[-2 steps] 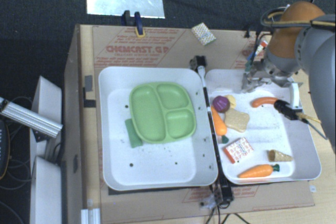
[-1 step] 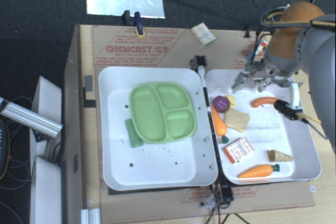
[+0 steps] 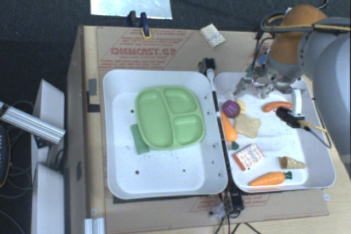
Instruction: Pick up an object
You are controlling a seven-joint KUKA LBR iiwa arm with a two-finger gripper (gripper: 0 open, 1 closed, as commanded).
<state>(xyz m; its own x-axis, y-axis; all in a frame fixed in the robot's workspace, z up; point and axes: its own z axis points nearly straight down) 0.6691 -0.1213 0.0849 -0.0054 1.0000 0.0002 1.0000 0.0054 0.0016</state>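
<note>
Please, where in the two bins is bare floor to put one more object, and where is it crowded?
Most room: the left bin, its near strip in front of the green plate. Smaller: in the right bin, between the sausage, the red-and-white box and the cone. Crowded: by the divider, around purple ball, carrot and bread.

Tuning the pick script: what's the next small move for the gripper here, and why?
Probably slide the gripper slightly toward the view's lower left, to centre it over the purple toy onion. The gripper is at the far end of the right bin over bare floor, and the onion is the nearest item. The onion seems to touch the carrot, so centring matters.
</note>
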